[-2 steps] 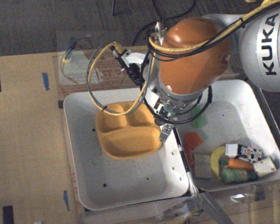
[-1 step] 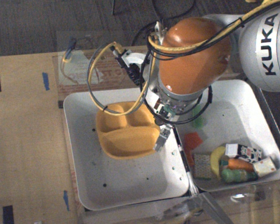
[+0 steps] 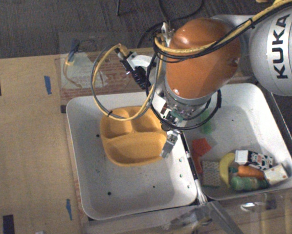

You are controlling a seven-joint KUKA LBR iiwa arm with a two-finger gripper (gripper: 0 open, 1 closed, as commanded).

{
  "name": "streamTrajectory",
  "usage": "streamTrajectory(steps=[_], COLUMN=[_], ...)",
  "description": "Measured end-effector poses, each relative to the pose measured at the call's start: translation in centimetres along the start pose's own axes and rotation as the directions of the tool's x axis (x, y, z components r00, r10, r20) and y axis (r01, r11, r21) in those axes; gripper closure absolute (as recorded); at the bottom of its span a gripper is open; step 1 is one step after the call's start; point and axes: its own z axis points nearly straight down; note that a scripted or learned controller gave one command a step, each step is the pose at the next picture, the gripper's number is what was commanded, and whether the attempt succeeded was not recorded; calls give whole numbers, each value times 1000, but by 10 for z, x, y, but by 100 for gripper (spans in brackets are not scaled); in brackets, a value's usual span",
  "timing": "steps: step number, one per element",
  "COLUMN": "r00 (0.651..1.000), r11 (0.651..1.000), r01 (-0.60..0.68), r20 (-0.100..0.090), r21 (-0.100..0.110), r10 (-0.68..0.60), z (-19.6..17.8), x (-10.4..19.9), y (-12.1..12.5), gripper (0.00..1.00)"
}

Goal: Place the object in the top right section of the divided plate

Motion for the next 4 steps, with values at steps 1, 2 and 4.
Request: streamTrajectory(steps=[1, 2, 4], r00=[1000, 1000, 1000], r11=[1000, 1000, 1000], r01=[0, 0, 0], r20=[0, 0, 0], r21=[0, 0, 0], r10=[0, 0, 0], z=[0, 0, 0], x=[0, 0, 0], y=[0, 0, 0], gripper=[0, 0, 0])
